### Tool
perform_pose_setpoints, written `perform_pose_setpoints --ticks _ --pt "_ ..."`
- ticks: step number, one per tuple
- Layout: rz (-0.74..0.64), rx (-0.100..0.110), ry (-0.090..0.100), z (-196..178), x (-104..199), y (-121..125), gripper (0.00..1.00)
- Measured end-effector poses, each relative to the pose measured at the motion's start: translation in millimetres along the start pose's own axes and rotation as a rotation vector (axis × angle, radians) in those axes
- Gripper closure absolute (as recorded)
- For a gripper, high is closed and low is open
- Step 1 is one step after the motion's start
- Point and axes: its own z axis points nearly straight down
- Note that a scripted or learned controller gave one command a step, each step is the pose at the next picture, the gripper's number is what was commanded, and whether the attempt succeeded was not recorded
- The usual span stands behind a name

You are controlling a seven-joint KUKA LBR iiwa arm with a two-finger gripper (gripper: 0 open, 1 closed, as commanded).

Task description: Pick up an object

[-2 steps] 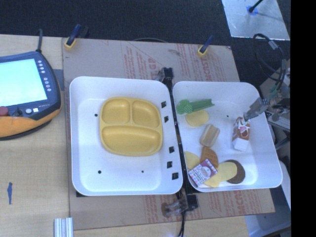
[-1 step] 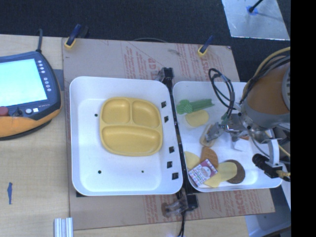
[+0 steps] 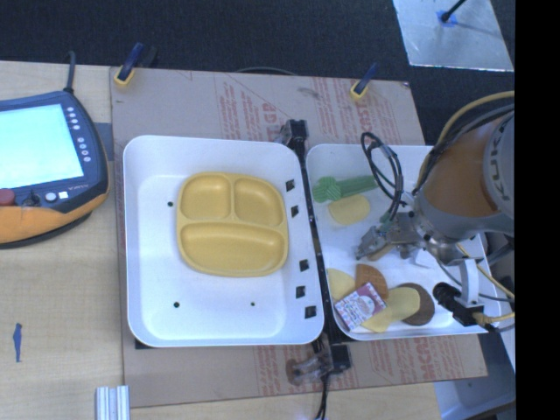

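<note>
The right bin holds several toy food pieces. A green piece and a pale yellow disc lie at its back left. At its front lie a yellow piece, a brown slice, a small red-and-white packet, a yellow slice and a dark brown round. My gripper sits low in the middle of this bin, just in front of the pale yellow disc and behind the brown slice. I see nothing held in it.
The left bin bears a yellow divided plate. A teach pendant lies on the bench at the far left. Black cables loop over the right bin's back. The arm's grey and orange body covers that bin's right side.
</note>
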Motion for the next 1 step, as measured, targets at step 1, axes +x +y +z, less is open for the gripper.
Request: perform_pose_setpoints --ticks 1 --pt "0.002 0.002 0.0 0.3 20.3 -37.0 0.0"
